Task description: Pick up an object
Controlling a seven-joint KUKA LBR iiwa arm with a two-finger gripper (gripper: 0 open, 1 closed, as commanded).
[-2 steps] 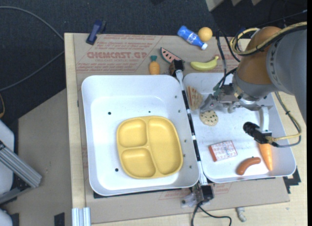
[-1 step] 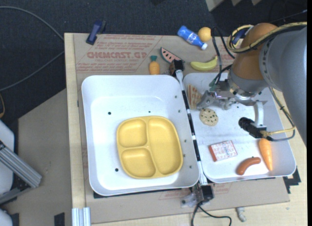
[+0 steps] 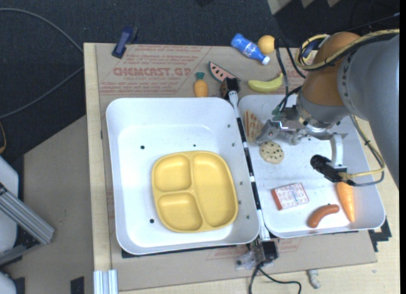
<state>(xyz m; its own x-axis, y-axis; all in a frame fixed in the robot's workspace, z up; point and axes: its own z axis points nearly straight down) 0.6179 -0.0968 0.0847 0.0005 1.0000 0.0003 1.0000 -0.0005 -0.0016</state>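
Noting, far left, a blue clip lying at the top-left corner of the cardboard sheet, outside both bins. Logging the left bin holding a yellow three-compartment plate, lying flat toward the bin's lower middle. Moving right along the cardboard above the bins: recording a small orange toy near the left bin's upper rim, a watermelon slice just up and right of it, and a small black item by the seam between the bins. Finding a blue bottle lying tilted farther up, touching or nearly touching a lemon, with a banana lying below them, near the right bin's top rim. Entering the right bin: noting a wafer leaning at the left wall and a cookie lying flat just below it. Seeing the gripper hanging low over the bin's upper left, just beside the wafer and just above the cookie in view; opening not readable from this angle, nothing seen held, contact unclear. Recording a red-and-white packet lying mid-bin, a sausage near the lower rim, and a carrot just right of it. Logging the grey arm reaching in from the right.
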